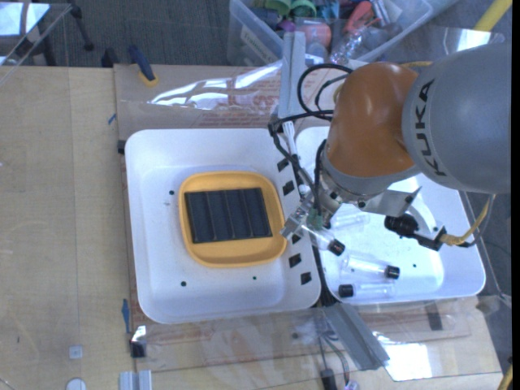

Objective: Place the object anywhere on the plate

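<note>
A yellow plate (231, 253) with a dark ridged centre lies in the left white bin (154, 218). Three clear tubes with black caps lie in the right white bin (455, 275): one (327, 241) just below the gripper, one (370, 265) further right, and one (363, 288) near the front wall. My gripper (309, 218) hangs over the divide between the two bins, just right of the plate's edge and above the nearest tube. The orange wrist band and grey arm hide most of the right bin's back half.
A clear tub (325, 6) of colourful items stands behind the bins. Small black markers (291, 224) run along the wall between the bins. Wooden bench surface (57, 218) spreads out to the left.
</note>
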`<control>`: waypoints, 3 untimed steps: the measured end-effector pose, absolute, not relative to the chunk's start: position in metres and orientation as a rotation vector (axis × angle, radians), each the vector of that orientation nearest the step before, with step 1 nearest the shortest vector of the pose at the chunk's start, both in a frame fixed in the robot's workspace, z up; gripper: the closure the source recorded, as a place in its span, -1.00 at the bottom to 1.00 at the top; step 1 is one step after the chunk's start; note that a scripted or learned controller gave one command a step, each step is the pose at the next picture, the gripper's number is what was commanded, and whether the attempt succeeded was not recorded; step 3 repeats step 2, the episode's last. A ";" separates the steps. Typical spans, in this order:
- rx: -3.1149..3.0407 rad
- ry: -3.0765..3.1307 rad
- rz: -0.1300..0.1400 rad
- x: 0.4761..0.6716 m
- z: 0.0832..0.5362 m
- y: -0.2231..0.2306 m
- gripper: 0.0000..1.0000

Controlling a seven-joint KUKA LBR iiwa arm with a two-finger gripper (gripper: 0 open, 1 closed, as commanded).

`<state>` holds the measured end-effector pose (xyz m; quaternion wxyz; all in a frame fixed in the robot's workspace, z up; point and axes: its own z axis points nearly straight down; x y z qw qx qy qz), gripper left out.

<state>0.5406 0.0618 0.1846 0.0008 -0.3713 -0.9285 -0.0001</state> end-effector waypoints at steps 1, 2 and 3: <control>-1.162 -2.921 -0.002 0.592 0.231 0.074 1.00; -1.163 -2.920 -0.002 0.592 0.231 0.074 -1.00; -1.163 -2.920 -0.002 0.592 0.231 0.074 -1.00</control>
